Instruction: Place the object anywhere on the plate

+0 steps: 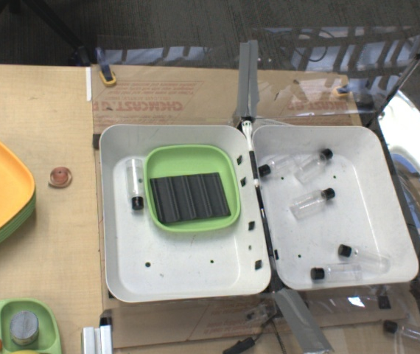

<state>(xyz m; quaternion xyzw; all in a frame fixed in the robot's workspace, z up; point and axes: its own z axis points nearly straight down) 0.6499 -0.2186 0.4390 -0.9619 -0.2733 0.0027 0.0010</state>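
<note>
Well, from my seat the object is ambiguous: I take it to be one of the clear vials with black caps. One vial [135, 184] lies in the left bin [188, 271], just beside the left rim of the green plate [191, 161], cap toward the near side. A ribbed black pad [190, 198] already sits on the plate. In the right bin [357, 161] I count several more vials: one at the top [315, 164], one in the middle [312, 203], and two near the front edge [339, 272].

I judge these vials light, stiff and slick, likely plastic or glass, and round enough to roll off a flat pad. I would take one across its barrel near the middle, fingers square to its long axis, not by the cap.

The arm is out of frame, so I cannot tell what the gripper is doing.

Writing: red print on the cardboard [166, 102] behind the bins, seen reversed or upside down; I cannot read it surely.
</note>
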